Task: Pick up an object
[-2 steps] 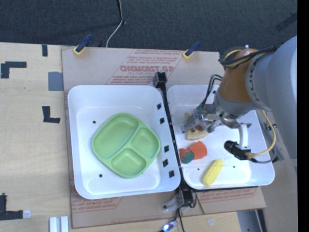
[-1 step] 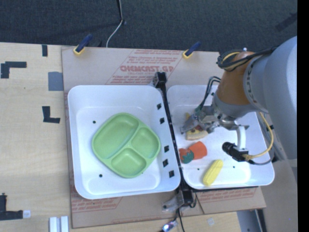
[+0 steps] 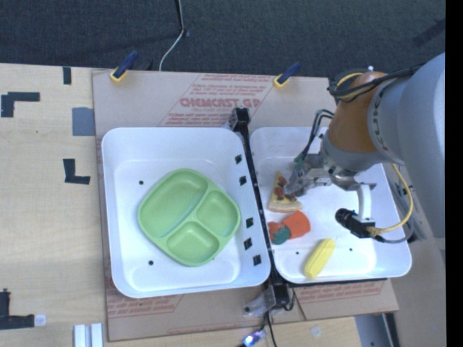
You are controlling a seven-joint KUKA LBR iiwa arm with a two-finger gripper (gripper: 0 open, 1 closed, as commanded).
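Note:
In the right bin lie a pizza slice toy, a red-orange pepper-like toy and a yellow corn cob. My gripper reaches down from the orange-banded wrist to the right edge of the pizza slice, low in the bin. Its tips touch or nearly touch the slice, but they are small and dark. A green divided plate lies in the left bin.
A black divider with clips runs between the two bins. A black cable and connector hang from the arm over the right bin. Blue-yellow clamps hold the cardboard at the back.

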